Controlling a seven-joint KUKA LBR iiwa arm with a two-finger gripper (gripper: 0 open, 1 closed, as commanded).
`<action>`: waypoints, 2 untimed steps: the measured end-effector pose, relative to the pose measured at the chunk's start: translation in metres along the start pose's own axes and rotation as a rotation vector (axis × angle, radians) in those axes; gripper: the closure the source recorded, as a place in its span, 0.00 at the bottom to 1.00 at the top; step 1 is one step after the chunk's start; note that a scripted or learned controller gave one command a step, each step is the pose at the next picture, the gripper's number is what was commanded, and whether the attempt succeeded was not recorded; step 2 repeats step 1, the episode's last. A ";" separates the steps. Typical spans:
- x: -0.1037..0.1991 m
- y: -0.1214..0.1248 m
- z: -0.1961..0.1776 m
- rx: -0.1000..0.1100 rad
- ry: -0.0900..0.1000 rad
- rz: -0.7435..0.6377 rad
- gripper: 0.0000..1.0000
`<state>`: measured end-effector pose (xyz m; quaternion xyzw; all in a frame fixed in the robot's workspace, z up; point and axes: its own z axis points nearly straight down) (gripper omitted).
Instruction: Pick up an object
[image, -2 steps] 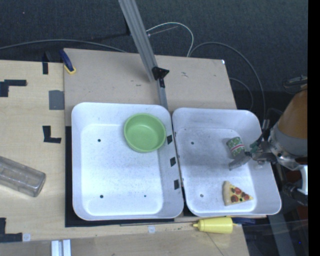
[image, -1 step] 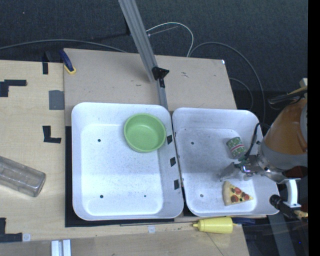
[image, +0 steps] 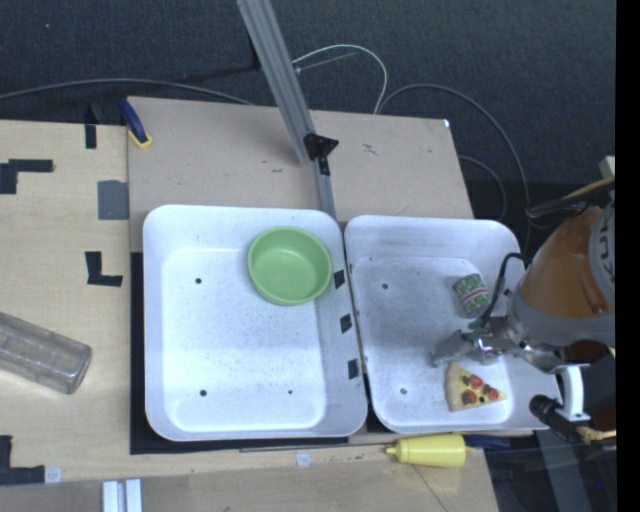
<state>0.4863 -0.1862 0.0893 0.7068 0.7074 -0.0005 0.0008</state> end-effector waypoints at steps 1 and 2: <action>0.001 0.000 -0.011 0.002 0.003 -0.001 1.00; 0.001 0.000 -0.011 0.002 0.003 -0.001 1.00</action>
